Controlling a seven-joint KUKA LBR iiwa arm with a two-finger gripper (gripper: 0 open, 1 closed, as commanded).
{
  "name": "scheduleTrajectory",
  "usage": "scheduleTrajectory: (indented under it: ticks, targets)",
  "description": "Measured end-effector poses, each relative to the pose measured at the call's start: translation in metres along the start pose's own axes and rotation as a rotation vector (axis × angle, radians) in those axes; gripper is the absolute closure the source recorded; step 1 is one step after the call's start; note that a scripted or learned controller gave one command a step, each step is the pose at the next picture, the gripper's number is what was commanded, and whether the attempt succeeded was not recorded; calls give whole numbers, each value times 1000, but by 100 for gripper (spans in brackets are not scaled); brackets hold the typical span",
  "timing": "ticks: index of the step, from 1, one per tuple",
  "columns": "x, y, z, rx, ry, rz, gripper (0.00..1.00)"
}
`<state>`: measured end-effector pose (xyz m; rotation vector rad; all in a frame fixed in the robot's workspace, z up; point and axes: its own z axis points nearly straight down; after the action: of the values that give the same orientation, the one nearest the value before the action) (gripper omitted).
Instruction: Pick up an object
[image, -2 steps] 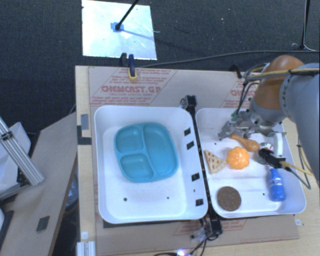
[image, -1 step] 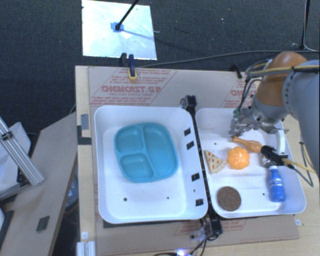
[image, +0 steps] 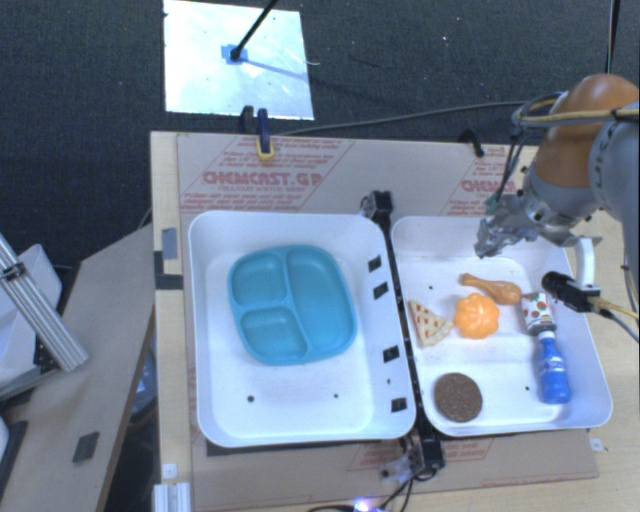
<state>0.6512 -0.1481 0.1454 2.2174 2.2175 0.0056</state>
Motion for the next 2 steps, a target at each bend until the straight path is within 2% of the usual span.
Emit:
scheduleTrajectory:
  ticks: [1, 2]
  targets:
    - [-10, 0, -58, -1, -1, 0, 100]
    - [-10, 1, -86, 2, 1, -4, 100]
